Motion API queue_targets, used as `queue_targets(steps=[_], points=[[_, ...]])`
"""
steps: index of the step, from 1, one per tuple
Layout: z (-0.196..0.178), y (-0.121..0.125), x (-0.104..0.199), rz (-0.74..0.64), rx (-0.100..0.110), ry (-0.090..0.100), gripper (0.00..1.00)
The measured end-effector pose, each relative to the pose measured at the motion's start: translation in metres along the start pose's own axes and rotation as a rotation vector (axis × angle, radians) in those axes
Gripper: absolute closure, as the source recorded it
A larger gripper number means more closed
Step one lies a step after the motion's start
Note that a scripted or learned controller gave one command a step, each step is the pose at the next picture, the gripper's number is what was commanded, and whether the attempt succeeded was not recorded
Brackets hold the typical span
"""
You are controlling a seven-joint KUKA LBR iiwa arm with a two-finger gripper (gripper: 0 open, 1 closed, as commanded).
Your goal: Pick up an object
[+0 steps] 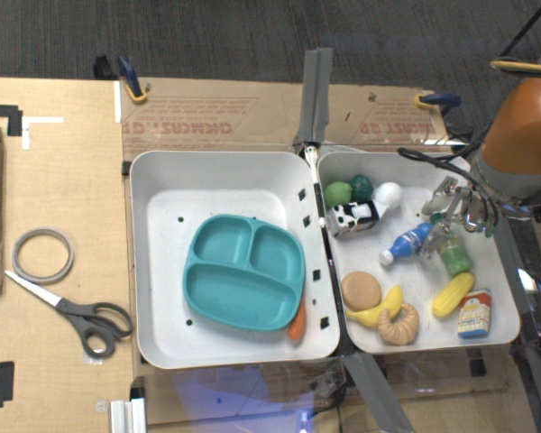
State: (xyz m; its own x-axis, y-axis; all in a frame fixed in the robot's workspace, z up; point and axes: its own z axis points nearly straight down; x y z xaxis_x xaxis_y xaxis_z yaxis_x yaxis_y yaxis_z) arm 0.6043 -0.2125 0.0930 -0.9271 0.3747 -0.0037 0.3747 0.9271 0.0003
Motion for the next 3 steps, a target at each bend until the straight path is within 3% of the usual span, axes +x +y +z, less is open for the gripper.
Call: queue_targets(steps=[1, 2, 3], points=[[0.0, 0.015, -0.038, 0.215, 0.0, -0.002, 0.0], [-0.011, 0.016, -0.04, 0.212, 0.0, -0.008, 1.0], [0.001, -0.028, 0.049, 0.685, 0.002, 0.003, 1.0]])
